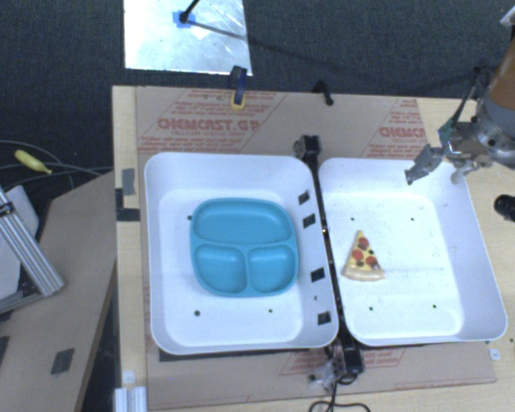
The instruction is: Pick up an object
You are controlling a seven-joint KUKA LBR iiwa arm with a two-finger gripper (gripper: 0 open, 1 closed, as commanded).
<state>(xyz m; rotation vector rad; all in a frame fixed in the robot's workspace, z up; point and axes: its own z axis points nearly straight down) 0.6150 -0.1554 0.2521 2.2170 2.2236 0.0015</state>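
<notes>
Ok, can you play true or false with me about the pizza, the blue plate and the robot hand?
1. The pizza slice lies in the right bin. True.
2. The blue plate shares a bin with the pizza. False: it sits in the left bin.
3. The gripper holds the pizza. False: it hangs over the right bin's far corner, apart from the slice.
4. The plate has three compartments. True.
5. The pizza lies on the plate. False: it lies on the bin floor.
</notes>
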